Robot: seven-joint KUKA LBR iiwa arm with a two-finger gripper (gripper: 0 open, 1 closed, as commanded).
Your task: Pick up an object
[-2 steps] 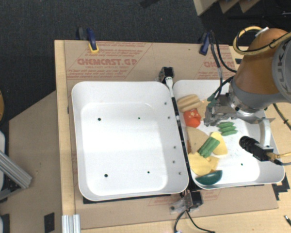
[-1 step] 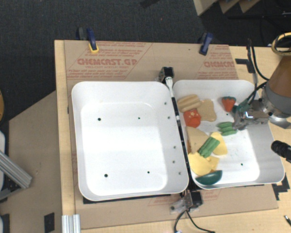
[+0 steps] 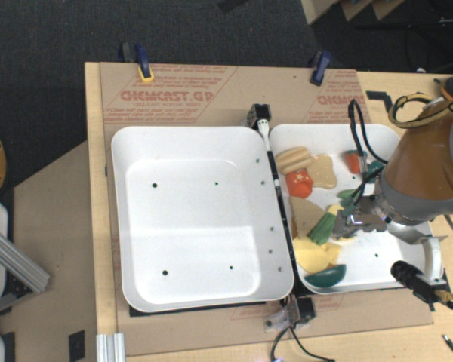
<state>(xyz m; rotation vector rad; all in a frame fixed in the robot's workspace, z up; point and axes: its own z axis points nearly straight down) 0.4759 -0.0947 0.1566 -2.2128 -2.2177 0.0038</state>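
The right bin point(image 3: 377, 277) holds several small toy foods. A tan bread roll point(image 3: 293, 157) and a beige flat piece point(image 3: 324, 171) lie near its back left, with a red piece point(image 3: 300, 184) just below them. A yellow-green corn-like piece point(image 3: 324, 229) lies in the middle, a yellow piece point(image 3: 315, 257) under it and a dark green piece point(image 3: 327, 277) at the front rim. A small red piece point(image 3: 352, 161) sits further right. My gripper point(image 3: 354, 219) hangs low over the middle of this bin, right beside the corn-like piece; the arm hides its fingers.
The left bin point(image 3: 196, 217) stands beside the right one, sharing a dark divider edge point(image 3: 278, 202). Black cables point(image 3: 359, 138) loop over the right bin's back. Clamps point(image 3: 143, 62) hold the cardboard base at the far edge.
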